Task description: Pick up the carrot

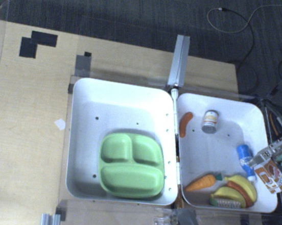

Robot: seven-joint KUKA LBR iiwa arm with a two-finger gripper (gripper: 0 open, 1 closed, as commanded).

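Observation:
The orange carrot with a green top lies in the right bin, near its front wall and pointing toward the front left corner. My gripper hovers at that bin's right rim, well to the right of the carrot and a little farther back. A blue bottle lies between the two, just left of the gripper. Nothing shows in the gripper.
Yellow bananas and a green-and-red item lie right of the carrot. A red sausage and a small can sit at the back. An orange-and-white packet rests on the right rim. The left bin holds a green divided plate.

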